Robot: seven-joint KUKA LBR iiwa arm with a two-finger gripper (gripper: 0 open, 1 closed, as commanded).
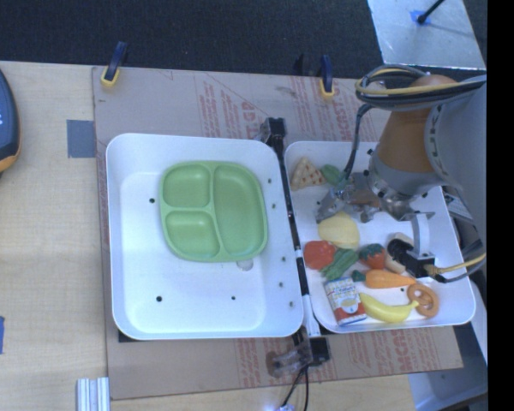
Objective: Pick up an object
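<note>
One banana (387, 308) lengthwise left-right, ends upturned.

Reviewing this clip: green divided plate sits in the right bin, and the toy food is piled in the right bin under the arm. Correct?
Not quite. The camera view shows the green plate in the left bin, not the right one. The rest holds: the toy food, such as the banana and tomato, lies in the right bin under the arm.

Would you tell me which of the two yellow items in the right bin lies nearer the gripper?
The pale yellow lemon-like piece, just below the gripper; the banana lies at the bin's near edge, beside the pretzel.
</note>
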